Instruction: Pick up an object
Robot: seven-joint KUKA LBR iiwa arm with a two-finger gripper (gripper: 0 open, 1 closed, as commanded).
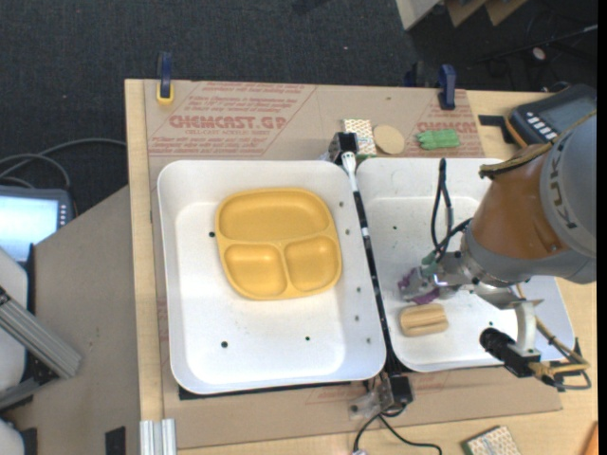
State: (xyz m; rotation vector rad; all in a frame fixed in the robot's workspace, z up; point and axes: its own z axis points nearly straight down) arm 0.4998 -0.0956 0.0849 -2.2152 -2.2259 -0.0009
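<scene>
We are hovering our gripper low in the right bin
A tan bread-like object is lying just below it; we cannot tell the grip's state; a yellow 3-compartment tray is sitting in the left bin

Glossy yellow plastic tray, smooth white bin.

Open floor in left bin around yellow tray; arm over right bin.
</scene>
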